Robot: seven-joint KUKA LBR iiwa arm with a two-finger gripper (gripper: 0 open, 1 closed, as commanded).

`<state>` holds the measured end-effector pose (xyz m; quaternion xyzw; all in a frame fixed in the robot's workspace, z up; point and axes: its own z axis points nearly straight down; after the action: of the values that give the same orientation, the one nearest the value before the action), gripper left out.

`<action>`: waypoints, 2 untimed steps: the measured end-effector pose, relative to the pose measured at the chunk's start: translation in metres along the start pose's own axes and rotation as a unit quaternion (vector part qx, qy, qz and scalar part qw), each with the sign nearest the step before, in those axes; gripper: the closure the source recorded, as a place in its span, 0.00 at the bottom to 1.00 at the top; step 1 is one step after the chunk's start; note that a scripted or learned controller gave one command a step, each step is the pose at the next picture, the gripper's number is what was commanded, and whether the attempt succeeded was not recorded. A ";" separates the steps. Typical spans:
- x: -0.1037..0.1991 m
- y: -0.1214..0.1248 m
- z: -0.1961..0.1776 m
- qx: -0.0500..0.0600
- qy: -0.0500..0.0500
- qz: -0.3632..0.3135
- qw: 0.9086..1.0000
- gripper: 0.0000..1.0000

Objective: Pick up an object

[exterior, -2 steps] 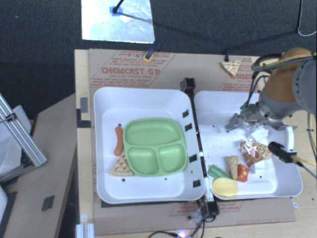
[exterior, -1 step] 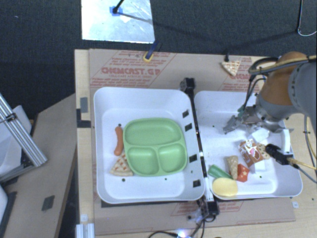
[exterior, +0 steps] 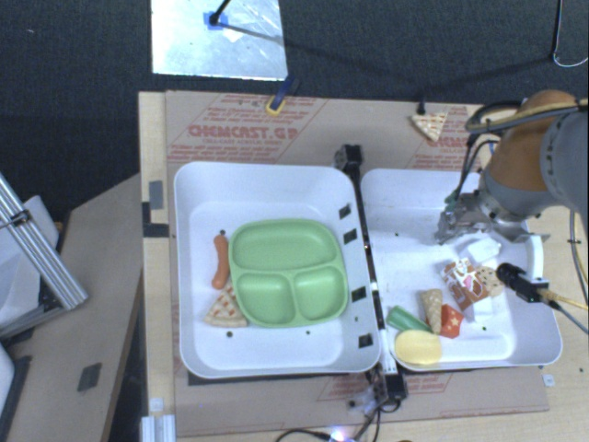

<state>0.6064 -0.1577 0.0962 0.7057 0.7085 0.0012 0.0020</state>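
- The things to pick lie in the right bin point(exterior: 405, 201), gathered toward its near edge: a yellow lemon-shaped piece point(exterior: 418, 347) in the near-left corner, a green pod point(exterior: 403, 319) just beside it, then a tan cone-like piece point(exterior: 432, 308) touching a red piece point(exterior: 451, 320), and a brown-and-white patterned piece point(exterior: 469, 281) farther right.
- The gripper point(exterior: 457, 221) is low over the right bin, near its far-right part, apart from those pieces; I cannot tell how its pincer is set, as the wrist hides it.
- The grey arm point(exterior: 538, 168) with its orange band comes in from the right, above the bin's edge.
- The left bin point(exterior: 198, 247) holds a green sectioned plate point(exterior: 287, 272); beside the plate's left side lie an orange sausage-shaped piece point(exterior: 221, 259) and, nearer, a tan waffle-like wedge point(exterior: 225, 310).
- A black divider point(exterior: 361, 247) runs between the two bins.
- Both bins sit on a brown cardboard sheet point(exterior: 239, 127) with red print; a small tan wedge point(exterior: 431, 123) lies on it beyond the right bin.
- The cardboard rests on a pale wooden bench point(exterior: 101, 274), over dark carpet point(exterior: 74, 63).
- A shiny metal plate point(exterior: 221, 26) lies on the carpet at the far side.
- A metal rail point(exterior: 32, 256) shows at the left edge.
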 end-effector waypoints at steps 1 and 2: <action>0.008 -0.003 -0.057 -0.001 0.000 0.000 1.000 1.00; 0.006 0.002 -0.122 -0.002 -0.001 -0.001 1.000 1.00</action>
<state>0.6073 -0.1518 0.2183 0.7050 0.7092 0.0024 0.0041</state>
